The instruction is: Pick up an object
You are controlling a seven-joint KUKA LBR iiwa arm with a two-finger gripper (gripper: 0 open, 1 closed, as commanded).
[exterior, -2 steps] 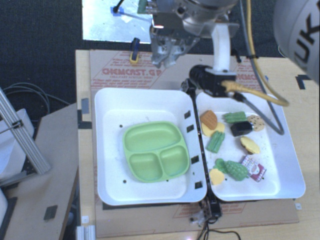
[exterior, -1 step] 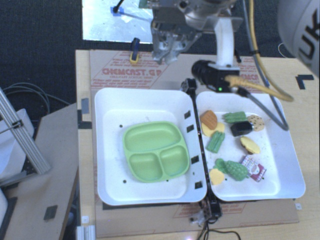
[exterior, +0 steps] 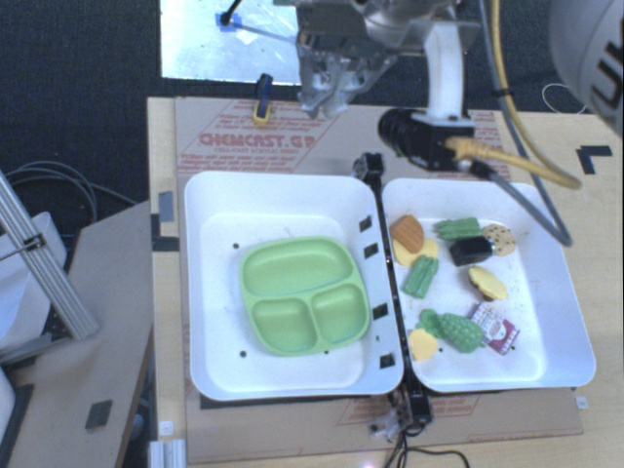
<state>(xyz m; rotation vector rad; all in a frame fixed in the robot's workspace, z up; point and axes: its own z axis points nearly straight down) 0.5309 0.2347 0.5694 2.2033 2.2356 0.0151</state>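
Gripper (exterior: 327, 91) hangs high above the desk's far edge; whether it is spread or pressed together cannot be told. Candidate toy food (exterior: 453, 281) lies crowded in the right bin (exterior: 561, 359), below and right of the gripper. Risk, as judged: touching pieces may cause a double grab, slip, or miss.

Looks like a robotics lab here: desk (exterior: 244, 130) with two white bins (exterior: 210, 213), loose cables (exterior: 531, 169) running across, metal framing (exterior: 39, 261) at left, dark carpet underneath.
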